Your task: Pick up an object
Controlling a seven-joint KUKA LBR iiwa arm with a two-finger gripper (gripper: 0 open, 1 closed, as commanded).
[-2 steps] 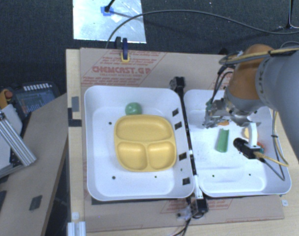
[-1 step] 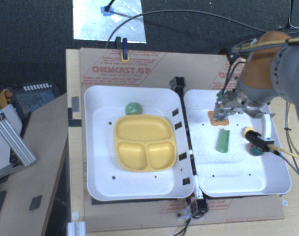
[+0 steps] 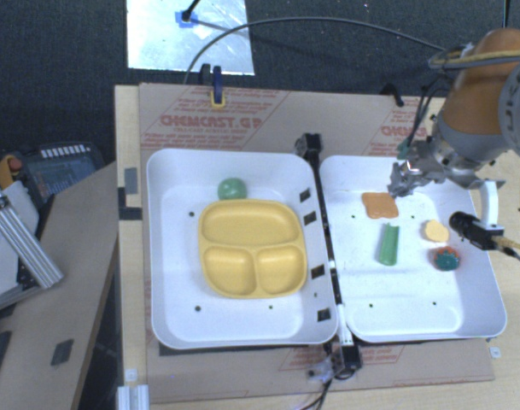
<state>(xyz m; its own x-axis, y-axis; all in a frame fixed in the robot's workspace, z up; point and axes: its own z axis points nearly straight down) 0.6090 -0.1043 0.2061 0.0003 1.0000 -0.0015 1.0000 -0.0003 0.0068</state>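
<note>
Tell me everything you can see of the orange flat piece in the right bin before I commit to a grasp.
The orange flat piece is a thin, roughly rectangular slab with rounded corners, matte, and looks like plastic or foam toy food. It lies flat on the floor of the right bin, in the upper middle part. The green stick lies just below it, nearly touching; contact cannot be judged. The pincer sits just above its upper right corner; whether it touches the piece is unclear.
</note>
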